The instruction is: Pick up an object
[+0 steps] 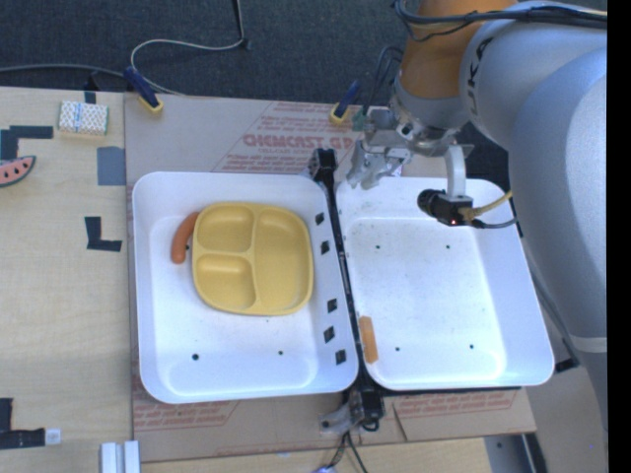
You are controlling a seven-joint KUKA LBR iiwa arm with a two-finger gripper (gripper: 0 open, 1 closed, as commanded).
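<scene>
against the right bin (513,294) wall, a small orange object (368,339), kind unclear.

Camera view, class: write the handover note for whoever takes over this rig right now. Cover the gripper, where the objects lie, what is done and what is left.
Gripper: above the far-left corner of the right bin, nothing visibly between its fingers; open or shut cannot be told.
Objects: yellow divided plate in the left bin, with an orange sausage-shaped piece touching the plate's left edge. A small orange piece lies against the right bin's left wall, near the front.
Done: nothing picked up.
Left: choose an object, grasp it and lift it.
</scene>
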